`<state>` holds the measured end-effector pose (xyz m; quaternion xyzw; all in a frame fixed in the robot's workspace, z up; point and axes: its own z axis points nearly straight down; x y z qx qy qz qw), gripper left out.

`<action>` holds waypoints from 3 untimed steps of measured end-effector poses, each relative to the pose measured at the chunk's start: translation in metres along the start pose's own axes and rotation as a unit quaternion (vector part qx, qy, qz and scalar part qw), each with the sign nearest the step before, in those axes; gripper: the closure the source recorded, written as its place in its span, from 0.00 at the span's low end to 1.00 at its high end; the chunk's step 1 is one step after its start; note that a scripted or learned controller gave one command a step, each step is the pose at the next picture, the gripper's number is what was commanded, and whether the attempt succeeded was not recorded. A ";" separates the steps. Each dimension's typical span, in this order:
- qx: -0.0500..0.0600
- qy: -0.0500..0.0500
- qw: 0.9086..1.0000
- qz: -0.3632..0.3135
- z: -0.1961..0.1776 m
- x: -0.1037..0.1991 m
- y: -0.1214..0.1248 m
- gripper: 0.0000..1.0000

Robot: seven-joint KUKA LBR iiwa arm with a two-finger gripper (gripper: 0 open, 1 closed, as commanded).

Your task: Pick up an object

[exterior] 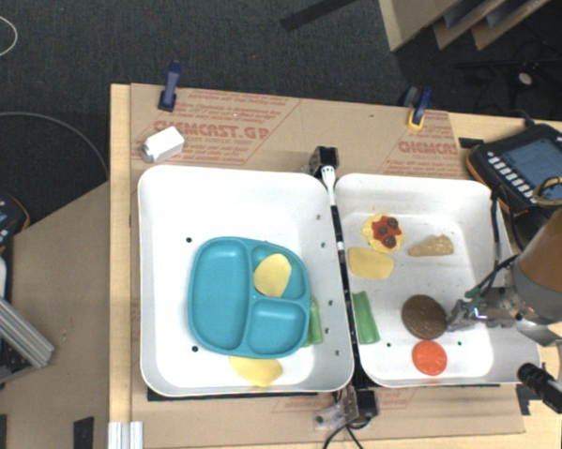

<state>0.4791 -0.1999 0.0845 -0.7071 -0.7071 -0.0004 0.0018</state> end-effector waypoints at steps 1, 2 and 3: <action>0.000 0.000 1.000 0.000 0.000 0.003 0.000 1.00; 0.000 0.000 1.000 0.000 0.000 0.005 0.000 1.00; 0.000 0.000 1.000 0.000 0.000 0.006 0.000 1.00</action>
